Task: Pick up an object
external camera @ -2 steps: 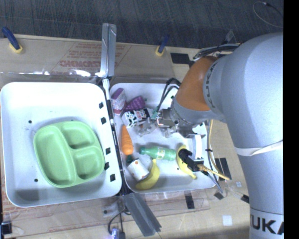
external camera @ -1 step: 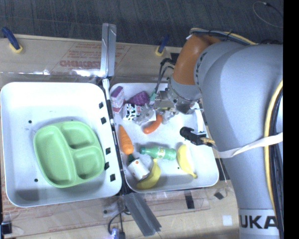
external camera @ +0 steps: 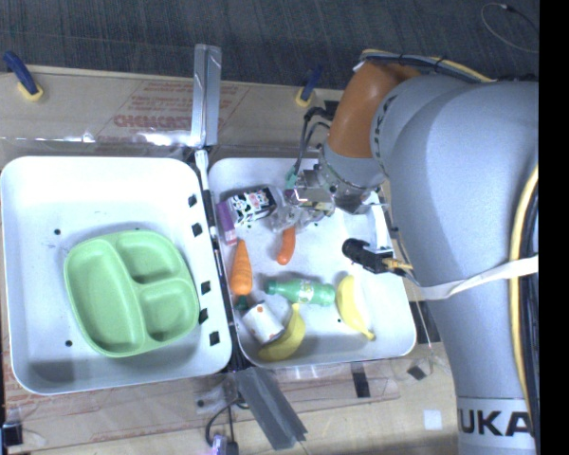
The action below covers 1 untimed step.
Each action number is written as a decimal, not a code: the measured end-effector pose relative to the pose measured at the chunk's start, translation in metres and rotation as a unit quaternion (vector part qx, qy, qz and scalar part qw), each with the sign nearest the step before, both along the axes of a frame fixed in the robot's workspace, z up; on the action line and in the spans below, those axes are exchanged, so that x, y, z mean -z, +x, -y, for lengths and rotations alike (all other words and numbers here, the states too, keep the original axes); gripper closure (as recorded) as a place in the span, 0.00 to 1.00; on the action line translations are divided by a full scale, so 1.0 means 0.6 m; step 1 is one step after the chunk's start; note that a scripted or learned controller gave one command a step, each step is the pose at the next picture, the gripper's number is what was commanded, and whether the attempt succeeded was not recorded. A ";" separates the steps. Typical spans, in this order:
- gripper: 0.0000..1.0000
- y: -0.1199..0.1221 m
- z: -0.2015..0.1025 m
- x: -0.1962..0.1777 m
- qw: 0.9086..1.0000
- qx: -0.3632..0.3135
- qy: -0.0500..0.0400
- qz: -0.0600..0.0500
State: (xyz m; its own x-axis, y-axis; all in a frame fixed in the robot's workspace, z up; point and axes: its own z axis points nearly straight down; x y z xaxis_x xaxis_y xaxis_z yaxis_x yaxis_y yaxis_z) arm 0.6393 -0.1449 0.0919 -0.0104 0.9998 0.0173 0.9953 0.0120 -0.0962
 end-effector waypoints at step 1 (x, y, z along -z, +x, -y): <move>1.00 -0.061 -0.085 -0.204 0.998 0.036 -0.010 0.044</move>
